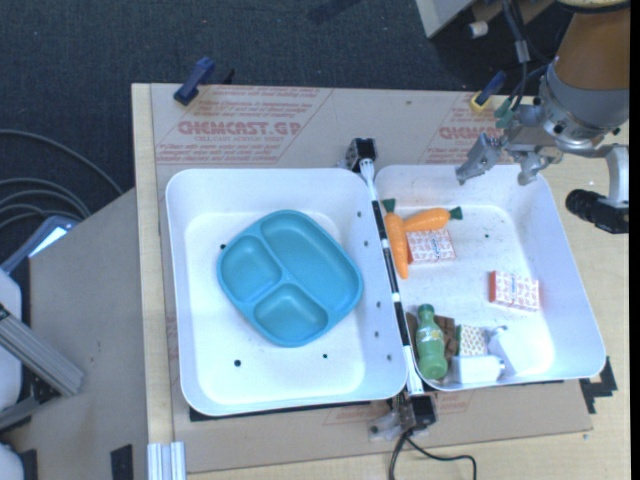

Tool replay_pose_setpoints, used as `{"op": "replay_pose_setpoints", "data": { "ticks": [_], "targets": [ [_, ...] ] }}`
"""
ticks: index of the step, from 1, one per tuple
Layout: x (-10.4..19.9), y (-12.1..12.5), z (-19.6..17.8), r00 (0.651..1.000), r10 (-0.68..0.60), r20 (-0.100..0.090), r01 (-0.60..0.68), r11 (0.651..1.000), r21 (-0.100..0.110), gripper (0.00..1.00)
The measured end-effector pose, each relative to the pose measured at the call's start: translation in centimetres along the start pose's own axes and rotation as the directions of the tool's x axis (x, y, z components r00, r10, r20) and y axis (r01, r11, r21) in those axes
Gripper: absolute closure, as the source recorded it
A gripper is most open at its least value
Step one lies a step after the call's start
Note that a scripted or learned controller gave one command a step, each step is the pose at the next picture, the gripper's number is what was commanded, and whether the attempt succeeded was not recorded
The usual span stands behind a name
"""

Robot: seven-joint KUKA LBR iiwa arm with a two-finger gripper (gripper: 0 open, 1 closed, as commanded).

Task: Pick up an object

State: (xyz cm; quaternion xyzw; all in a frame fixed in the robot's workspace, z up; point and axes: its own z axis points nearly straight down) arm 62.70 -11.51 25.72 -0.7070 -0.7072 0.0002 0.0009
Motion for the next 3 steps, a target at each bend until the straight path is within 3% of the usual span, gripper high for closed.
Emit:
{"op": "replay_pose_setpoints", "data": {
  "ticks": [1,2,3],
  "targets": [
    [1.8,0.2,16.0,1.0,0.001,0.002,-0.001,1.0,-0.003,0.0],
    [2.1,3.5,17.6,1.0,0.005,0.0,-0.005,1.0,0.022,0.0],
    [2.0,3.3,16.7,1.0,0.006,0.002,-0.006,1.0,0.03,1.0]
  ]
}}
